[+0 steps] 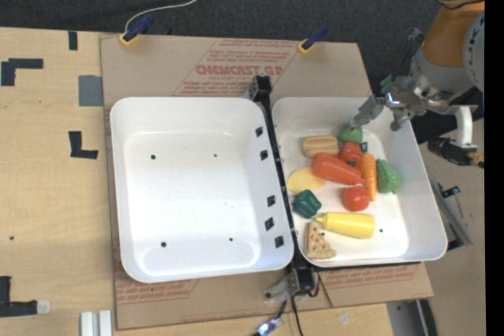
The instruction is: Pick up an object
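From the overhead camera, my end effector (380, 112) hangs over the far right part of the right bin (417, 248), just inside its far rim. My two fingers (362, 116) are spread apart with nothing between them; one slants down toward the green piece (351, 135) at the far end of the pile, and from this slant I cannot tell whether it touches.

The toy foods lie bunched in the middle of the right bin. A tan bread roll (320, 145) lies nearest the far rim, with a red pepper (336, 168) just beside it. An orange carrot (370, 175) runs lengthways along the right side, a green broccoli piece (387, 176) touching it on the side toward the right wall. A red tomato (355, 198) sits at the carrot's near end. A pale yellow piece (304, 181) and a dark green pepper (306, 204) lie toward the divider between the bins. A yellow corn cob (346, 225) and a pizza slice (319, 241) lie nearest the near rim.

Bare white floor shows along the right bin's far edge, near right corner and right wall. The left bin (126, 169) offers open floor from rim to rim. Both bins rest on a cardboard sheet (236, 71) on the surface (47, 169).
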